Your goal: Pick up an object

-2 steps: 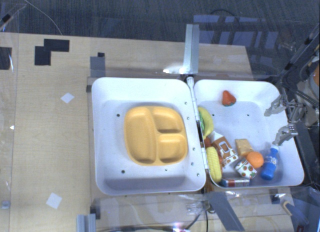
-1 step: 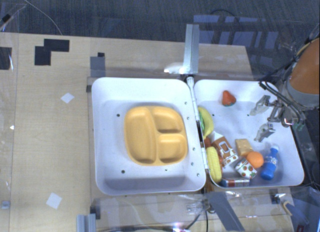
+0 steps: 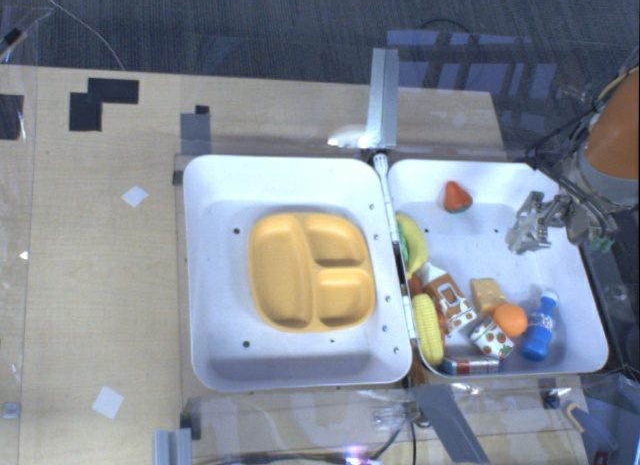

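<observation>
The right bin (image 3: 500, 178) holds a jumble of small objects. A red strawberry-like piece (image 3: 457, 196) lies alone near its far side. A yellow banana (image 3: 411, 241) and a corn cob (image 3: 427, 318) lie along its left wall. Toward the front sit a printed carton (image 3: 452, 303), a tan block (image 3: 487, 293), an orange ball (image 3: 510, 319), a blue bottle (image 3: 538, 333) and a patterned cube (image 3: 490, 338). My gripper (image 3: 527, 228) hovers over the bin's right part, above bare floor and right of the strawberry. It is open, with nothing between its fingers.
The left bin (image 3: 215, 253) carries a yellow divided plate (image 3: 310, 271) in its middle. A metal post (image 3: 384, 93) stands behind the seam between the bins. A red and blue pen (image 3: 470, 364) lies against the right bin's front wall.
</observation>
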`<state>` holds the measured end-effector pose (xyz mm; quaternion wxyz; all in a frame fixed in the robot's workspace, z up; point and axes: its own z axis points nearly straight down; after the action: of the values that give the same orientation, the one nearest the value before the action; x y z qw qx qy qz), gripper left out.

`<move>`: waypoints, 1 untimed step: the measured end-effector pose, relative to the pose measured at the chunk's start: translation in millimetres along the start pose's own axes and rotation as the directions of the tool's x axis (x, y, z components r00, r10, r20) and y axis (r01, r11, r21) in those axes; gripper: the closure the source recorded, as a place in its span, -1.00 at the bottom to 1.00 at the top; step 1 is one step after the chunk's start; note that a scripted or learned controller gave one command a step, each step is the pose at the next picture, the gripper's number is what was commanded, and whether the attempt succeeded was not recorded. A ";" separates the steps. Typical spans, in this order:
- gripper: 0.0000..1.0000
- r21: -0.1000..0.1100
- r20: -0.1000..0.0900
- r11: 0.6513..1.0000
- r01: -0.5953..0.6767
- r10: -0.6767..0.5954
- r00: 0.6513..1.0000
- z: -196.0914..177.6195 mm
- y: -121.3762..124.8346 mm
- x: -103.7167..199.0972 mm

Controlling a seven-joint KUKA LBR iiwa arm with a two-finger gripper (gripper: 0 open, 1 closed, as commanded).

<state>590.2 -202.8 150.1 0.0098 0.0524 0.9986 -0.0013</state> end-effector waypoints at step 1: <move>-1.00 0.000 -0.001 1.000 0.000 0.000 1.000 0.5 0.2 0.2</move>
<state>590.0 -202.6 149.6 0.0093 0.0524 0.9986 -0.0011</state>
